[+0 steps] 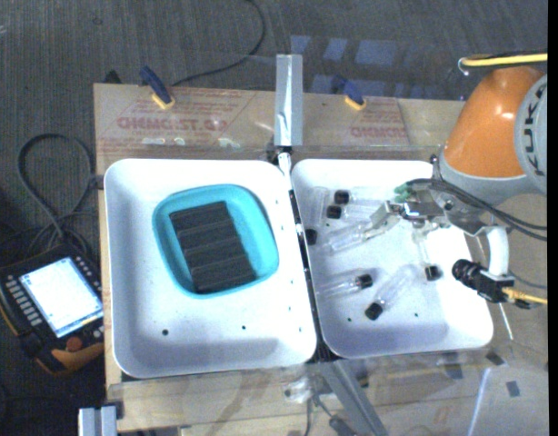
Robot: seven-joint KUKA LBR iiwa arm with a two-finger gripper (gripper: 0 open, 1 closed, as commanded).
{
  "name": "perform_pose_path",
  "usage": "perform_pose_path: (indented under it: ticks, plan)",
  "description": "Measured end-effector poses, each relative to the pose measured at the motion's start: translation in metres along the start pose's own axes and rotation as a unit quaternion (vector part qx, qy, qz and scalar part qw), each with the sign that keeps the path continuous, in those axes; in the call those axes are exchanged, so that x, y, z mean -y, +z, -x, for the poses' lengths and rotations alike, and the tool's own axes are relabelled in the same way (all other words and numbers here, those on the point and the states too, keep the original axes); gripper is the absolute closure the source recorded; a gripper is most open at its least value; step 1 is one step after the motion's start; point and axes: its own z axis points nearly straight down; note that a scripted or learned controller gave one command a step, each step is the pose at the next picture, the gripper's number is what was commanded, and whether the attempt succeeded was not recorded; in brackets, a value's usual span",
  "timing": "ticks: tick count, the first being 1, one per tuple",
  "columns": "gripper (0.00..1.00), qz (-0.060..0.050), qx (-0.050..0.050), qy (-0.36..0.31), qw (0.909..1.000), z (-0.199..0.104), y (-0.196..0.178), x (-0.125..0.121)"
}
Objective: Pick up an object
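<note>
Clear tube lies just left of the pincer.

Left bin: white, holding the tray.
Teal tray: at the bin's centre, black ridged block inside.
Teach pendant: at 9 o'clock, lit screen.
Blue clamps: 12 o'clock edge.

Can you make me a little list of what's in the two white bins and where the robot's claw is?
left bin: holds a blue tray with a dark ridged block lying in it
right bin: holds several clear little tubes with black caps, scattered, such as one near the front
arm: orange and grey, reaching in from the right
claw: over the back part of the right bin, near the tubes
claw holding something: cannot tell
beside the bench: a handheld screen on the floor at the left
</note>
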Motion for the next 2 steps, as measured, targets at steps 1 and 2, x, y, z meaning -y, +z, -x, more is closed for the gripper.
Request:
perform_pose_path:
  ticks: [1, 2]
  plan:
    - [0.0, 0.002, 0.0, -0.066, 0.9978, -0.0201, 0.1112, -0.0166]
    - [1.0, 0.0, -0.001, -0.065, 0.9979, -0.0204, 0.1035, -0.016]
